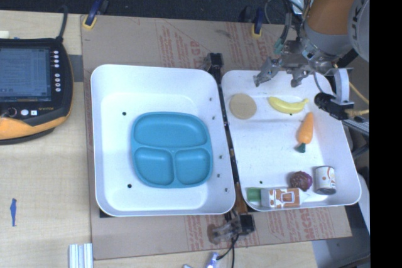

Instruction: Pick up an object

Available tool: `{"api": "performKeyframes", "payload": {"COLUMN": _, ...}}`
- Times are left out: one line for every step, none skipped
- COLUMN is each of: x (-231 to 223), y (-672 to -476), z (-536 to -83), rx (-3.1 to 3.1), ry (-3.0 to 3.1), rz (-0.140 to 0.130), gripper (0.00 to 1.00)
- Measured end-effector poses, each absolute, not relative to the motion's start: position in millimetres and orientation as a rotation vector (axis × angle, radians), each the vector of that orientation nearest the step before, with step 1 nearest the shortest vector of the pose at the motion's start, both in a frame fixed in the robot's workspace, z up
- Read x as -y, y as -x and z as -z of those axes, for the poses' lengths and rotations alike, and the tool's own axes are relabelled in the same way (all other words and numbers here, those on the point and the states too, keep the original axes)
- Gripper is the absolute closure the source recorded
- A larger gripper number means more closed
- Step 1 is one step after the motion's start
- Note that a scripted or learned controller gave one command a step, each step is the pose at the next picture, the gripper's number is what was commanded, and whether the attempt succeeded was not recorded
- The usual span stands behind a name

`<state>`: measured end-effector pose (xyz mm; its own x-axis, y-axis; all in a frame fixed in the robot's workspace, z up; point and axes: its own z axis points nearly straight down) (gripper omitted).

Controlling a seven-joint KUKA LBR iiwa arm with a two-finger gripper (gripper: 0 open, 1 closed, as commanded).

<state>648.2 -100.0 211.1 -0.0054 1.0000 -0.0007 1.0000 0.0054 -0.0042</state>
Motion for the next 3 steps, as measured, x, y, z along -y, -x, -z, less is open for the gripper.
{"api": "performKeyframes", "payload": {"x": 146, "y": -601.5, "z": -204, "rx": 2.226, "ry": 2.215, "rz": -0.009, "gripper": 0.0}}
{"api": "performKeyframes", "payload": {"x": 197, "y": -585.1, "z": -136, "rx": 2.225, "ry": 2.215, "rz": -0.008, "gripper": 0.0}}
{"api": "performKeyframes", "payload": {"x": 212, "y": -559.9, "z": -136, "rx": 2.225, "ry": 2.214, "rz": -0.007, "gripper": 0.0}}
